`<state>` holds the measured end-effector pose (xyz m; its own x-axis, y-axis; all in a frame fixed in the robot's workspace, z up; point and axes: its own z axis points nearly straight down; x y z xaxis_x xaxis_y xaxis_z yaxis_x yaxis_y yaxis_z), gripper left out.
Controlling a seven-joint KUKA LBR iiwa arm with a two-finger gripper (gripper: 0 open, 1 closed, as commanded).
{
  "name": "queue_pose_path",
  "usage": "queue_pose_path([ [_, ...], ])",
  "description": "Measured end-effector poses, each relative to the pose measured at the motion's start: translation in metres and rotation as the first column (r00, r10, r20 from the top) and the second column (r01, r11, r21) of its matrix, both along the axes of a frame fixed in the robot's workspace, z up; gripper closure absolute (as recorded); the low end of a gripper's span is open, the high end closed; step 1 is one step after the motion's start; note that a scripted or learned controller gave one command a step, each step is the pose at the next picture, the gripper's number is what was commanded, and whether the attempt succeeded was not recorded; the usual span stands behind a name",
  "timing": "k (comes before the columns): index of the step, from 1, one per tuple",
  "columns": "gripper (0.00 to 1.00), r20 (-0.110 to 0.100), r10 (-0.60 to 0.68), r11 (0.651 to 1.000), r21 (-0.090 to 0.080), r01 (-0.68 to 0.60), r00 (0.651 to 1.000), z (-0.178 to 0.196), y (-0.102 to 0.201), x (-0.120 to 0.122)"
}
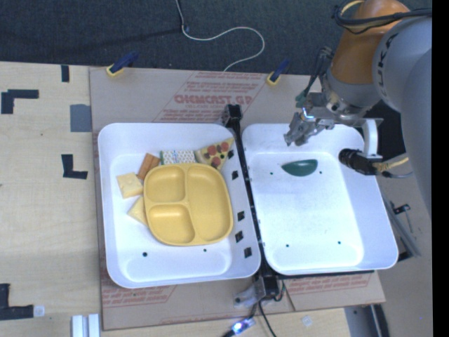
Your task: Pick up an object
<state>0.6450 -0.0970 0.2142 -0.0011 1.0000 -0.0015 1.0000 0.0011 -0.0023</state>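
Resting on a cardboard sheet (pixel 210 97) over dark carpet (pixel 84 12), two white bins (pixel 112 258); jaws' state unreadable.

We saw a small dark green object (pixel 300 167), flat and oval with a rounded underside, lying alone on the white floor of the right bin (pixel 316 258), near its far edge and well apart from the side walls.

Wooden bench (pixel 42 139) with cardboard sheet (pixel 203 93) under two white bins (pixel 112 209).
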Motion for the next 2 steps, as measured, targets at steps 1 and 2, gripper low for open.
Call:
queue_pose_path([
  [1,1.00,0.002,0.000,1.000,0.001,0.000,1.000,0.014,-0.001,-0.004],
  [2,1.00,0.000,0.000,1.000,0.000,0.000,1.000,0.000,0.007,0.002],
])
